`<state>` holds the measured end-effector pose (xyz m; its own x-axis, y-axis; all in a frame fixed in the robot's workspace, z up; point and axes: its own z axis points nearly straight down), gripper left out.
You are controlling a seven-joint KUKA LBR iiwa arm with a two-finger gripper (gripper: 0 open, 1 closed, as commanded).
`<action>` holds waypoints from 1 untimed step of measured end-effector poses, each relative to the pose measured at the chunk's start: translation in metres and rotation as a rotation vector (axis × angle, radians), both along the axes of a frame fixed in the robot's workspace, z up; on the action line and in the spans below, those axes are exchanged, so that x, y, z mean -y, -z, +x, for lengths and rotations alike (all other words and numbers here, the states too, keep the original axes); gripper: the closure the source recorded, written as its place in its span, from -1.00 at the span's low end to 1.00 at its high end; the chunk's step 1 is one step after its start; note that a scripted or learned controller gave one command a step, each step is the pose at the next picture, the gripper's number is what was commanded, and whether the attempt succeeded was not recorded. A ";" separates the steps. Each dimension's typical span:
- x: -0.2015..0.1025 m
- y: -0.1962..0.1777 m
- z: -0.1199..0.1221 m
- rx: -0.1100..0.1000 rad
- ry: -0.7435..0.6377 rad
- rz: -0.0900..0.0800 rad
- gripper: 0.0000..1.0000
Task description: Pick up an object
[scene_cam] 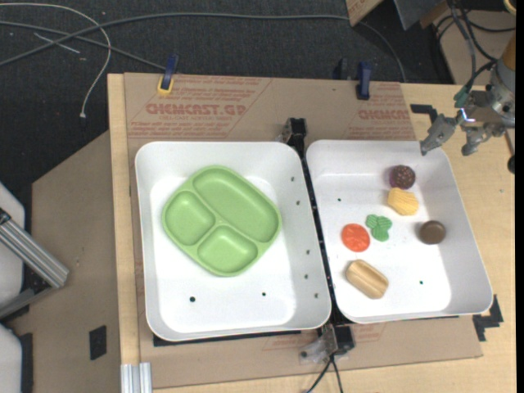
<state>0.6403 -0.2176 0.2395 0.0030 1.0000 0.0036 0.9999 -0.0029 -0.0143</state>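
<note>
Right bin (458, 285): food toys (402, 177), fingers (453, 136) seemingly above.

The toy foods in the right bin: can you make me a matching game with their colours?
Column one:
1. tomato slice
2. broccoli piece
3. corn piece
4. bread roll

Column two:
A. yellow
B. tan
C. red-orange
D. green

Right pairs: 1-C, 2-D, 3-A, 4-B.
</note>
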 end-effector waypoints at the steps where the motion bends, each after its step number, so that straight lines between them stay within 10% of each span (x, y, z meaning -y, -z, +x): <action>1: -0.001 -0.009 0.003 0.014 -0.004 -0.004 -1.00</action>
